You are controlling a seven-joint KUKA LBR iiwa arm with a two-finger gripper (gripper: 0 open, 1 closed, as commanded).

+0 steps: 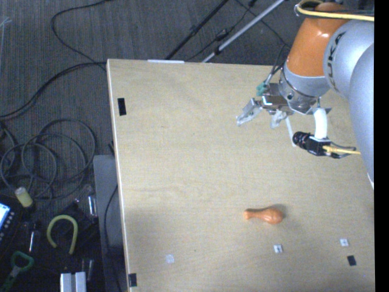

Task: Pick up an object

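One orange object (265,215), one gripper (261,118) well apart.

A pale wooden bench top (182,163) fills the middle and right of the frame. A small orange pear-shaped object (265,215) lies on it toward the lower right. Small black markers sit at the upper left (121,106) and along the bottom edge (132,280), with tiny white tags (278,248) at lower right.

Cables (48,145): I see them coiled on the floor, left of the bench.
Tape mark (122,106): black, near the bench's left edge.
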